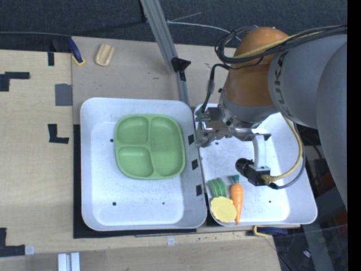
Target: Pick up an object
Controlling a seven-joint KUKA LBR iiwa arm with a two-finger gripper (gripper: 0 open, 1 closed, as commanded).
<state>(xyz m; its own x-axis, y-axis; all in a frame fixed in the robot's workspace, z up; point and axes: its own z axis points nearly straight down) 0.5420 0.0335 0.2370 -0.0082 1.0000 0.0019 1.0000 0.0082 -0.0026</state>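
1. A carrot (pixel 237 201) lies lengthwise near the right bin (pixel 293 208)'s front-left corner.
2. A yellow round piece (pixel 223 210) touches its left side.
3. A green ribbed item (pixel 216 187) sits just behind.

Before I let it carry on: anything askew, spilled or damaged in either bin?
Nothing stands out. The green divided plastic plate lies flat in the left white bin; an orange toy carrot, round yellow piece and green ridged piece sit clustered in the right white bin's near-left corner.
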